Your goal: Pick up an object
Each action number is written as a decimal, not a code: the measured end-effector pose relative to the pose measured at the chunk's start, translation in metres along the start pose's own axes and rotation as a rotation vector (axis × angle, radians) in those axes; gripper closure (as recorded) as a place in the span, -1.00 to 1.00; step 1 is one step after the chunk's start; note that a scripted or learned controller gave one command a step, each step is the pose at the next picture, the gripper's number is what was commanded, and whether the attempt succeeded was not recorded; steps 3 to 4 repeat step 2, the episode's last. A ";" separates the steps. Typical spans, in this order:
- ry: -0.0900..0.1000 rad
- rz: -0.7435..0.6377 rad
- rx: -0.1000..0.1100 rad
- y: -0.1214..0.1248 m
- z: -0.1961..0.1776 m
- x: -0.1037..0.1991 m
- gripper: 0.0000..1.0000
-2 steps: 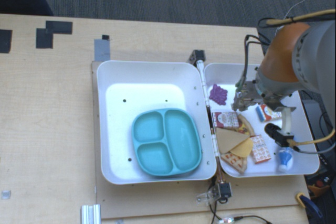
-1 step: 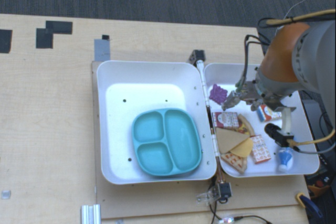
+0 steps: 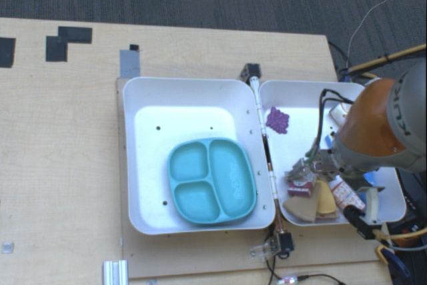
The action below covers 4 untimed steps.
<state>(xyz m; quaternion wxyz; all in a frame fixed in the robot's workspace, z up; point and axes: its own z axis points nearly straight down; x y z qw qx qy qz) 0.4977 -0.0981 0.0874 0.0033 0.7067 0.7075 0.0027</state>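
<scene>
Fingers (image 3: 305,173) down in your right bin (image 3: 293,100) — open or closed, cannot tell — clutter pile (image 3: 313,200) just below, purple piece (image 3: 277,120) above, blue tray (image 3: 212,179) leftward.

Blue divided plate (image 3: 212,179) sits in my left bin (image 3: 143,143); black tape patches (image 3: 67,42) on wooden bench (image 3: 60,163).

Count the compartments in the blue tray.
3. The blue tray lies in the left bin: one long compartment on its right side, two smaller ones stacked on its left. None look hidden.
</scene>
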 end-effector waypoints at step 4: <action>0.002 -0.003 0.005 -0.009 -0.111 0.035 1.00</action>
